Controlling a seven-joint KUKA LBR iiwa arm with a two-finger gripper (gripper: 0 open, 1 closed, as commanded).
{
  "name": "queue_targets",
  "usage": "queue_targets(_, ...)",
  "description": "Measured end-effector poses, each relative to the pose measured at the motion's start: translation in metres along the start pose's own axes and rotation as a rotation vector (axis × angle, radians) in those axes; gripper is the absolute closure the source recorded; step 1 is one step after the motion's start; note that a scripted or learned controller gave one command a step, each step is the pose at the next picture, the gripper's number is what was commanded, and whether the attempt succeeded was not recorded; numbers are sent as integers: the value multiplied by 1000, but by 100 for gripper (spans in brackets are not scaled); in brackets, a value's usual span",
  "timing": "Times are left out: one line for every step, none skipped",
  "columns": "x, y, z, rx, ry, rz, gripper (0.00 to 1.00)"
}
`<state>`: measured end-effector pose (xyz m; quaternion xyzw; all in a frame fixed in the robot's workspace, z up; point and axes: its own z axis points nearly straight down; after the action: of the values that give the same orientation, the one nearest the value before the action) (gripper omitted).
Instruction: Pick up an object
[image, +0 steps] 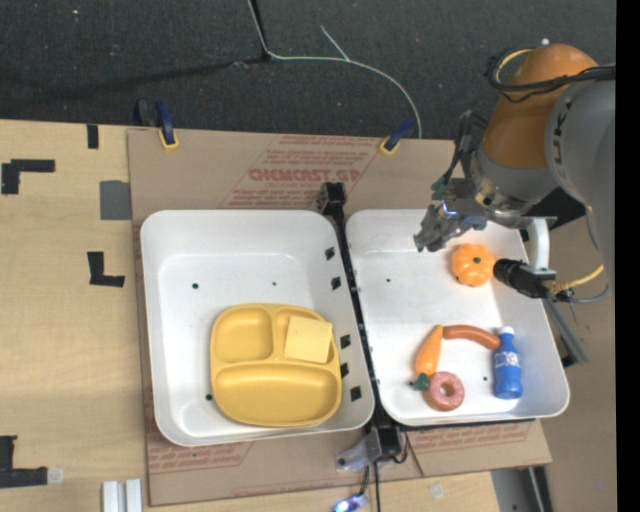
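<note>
My gripper (437, 232) hangs over the back of the right bin (400, 300), just left of a small orange pumpkin (471, 265); nothing shows between its dark fingers. Toward the front of that bin lie an orange carrot (429, 351), a curved sausage (473, 335), a pink donut (444, 391) and a blue bottle (507, 365). In the left bin (170, 300) a yellow divided tray (250, 385) carries a pale yellow cheese slice (308, 339).
The two bins sit on a cardboard sheet (300, 170) clamped to the wooden bench. A black divider (345, 280) runs between the bins. The arm's orange and grey body (540, 110) looms over the right bin's back right corner.
</note>
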<state>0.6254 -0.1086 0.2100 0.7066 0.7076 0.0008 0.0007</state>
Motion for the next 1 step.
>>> queue_targets(0, 1, -53, -2, -1, 0, 100)
